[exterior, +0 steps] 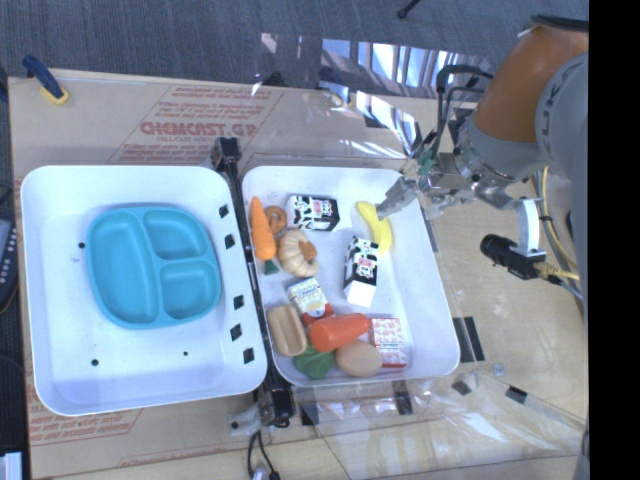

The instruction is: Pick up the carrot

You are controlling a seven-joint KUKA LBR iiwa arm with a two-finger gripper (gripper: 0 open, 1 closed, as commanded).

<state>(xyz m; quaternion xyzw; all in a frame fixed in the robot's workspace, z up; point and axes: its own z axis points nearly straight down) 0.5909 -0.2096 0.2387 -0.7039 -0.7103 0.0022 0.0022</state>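
One carrot point(262, 229) lies along the left wall of the right bin point(436, 290), its thick end toward the far rim, just beside a croissant point(297, 252). It looks like light, stiff, smooth plastic; the thick upper half offers the surest grip. The pincer point(400, 196) hovers near the banana point(377, 225), holding nothing; whether it is open cannot be told.

Position: you look from one fixed camera above the bench point(150, 118).
Facing: down at a slant.
Range: far enough to hold both bins point(40, 298); arm point(530, 98) enters right.
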